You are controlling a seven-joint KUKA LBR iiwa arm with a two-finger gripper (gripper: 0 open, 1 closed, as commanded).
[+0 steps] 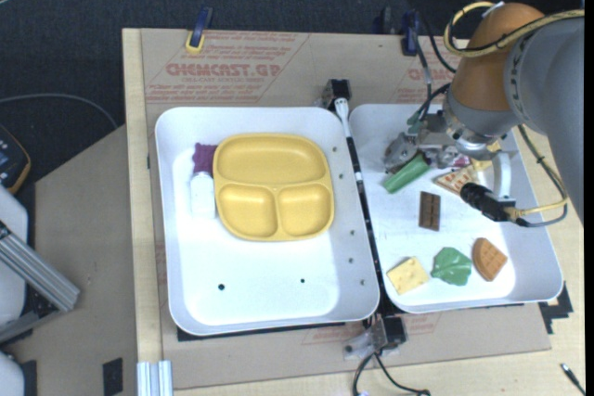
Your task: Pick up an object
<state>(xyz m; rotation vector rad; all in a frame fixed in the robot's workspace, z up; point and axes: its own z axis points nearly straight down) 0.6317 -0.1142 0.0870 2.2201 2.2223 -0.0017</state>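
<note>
My gripper (409,150) hangs low over the upper left part of the right bin (534,278), with the orange-banded wrist behind it. Just below its tip lies a green stick (405,175), slanted, touching or nearly touching the gripper. A tan wedge with red marks (454,180) lies to the right of the stick, partly under the wrist. A brown bar (429,210) sits in the middle of the bin. Along the bin's front edge are a yellow cheese block (406,274), a green leafy piece (452,264) and an orange-brown bread piece (489,259).
The left bin (269,297) holds a yellow divided plate (274,184), with a purple item (203,157) and a white item (201,195) at its left side. A black cable (501,209) loops from the wrist over the right bin. A ridge (360,199) separates the bins.
</note>
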